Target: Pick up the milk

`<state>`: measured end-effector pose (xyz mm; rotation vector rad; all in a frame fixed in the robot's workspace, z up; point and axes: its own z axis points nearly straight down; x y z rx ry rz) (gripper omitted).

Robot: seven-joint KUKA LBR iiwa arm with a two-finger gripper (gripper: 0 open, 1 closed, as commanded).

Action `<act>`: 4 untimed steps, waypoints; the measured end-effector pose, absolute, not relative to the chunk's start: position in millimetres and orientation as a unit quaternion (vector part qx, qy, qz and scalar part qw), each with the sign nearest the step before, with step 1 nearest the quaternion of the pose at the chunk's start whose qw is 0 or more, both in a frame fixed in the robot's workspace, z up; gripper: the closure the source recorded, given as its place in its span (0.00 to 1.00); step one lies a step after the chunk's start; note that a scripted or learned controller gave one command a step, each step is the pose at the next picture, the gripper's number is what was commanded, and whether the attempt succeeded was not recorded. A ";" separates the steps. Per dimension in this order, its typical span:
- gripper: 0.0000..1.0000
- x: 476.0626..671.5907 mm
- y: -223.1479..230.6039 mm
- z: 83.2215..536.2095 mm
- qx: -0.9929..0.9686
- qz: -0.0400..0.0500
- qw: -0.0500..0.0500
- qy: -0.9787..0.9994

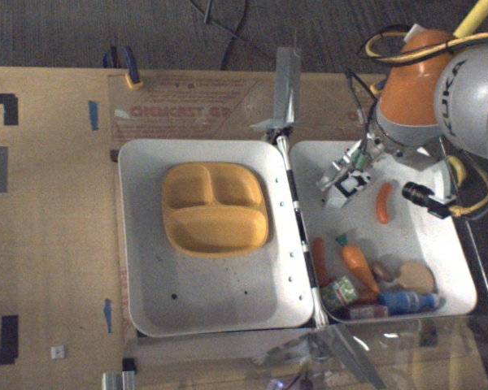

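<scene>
The arm [451,71] was cut off by the picture's top and right edges, so its upper links could not be followed. The gripper [344,179] was small and blurred, and the state of its tips could not be told. At the near rim of the right bin [464,258], several items lay crowded together: a green carton [339,291] partly covered by a carrot [359,266], and a blue bottle [407,301] whose label was too small to read. Which of these was the milk could not be told. The printing on the cardboard [171,112] behind the left bin [138,242] was faint and unreadable.
</scene>
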<state>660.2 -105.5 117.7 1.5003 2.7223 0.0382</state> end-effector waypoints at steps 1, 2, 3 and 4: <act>0.00 661.4 -143.6 89.3 0.469 0.003 0.001 0.883; 1.00 662.0 -144.0 95.7 0.469 0.003 0.003 0.883; 1.00 668.4 -74.5 227.0 0.489 0.000 0.001 0.872; 0.00 668.2 -74.5 226.6 0.489 0.000 0.001 0.872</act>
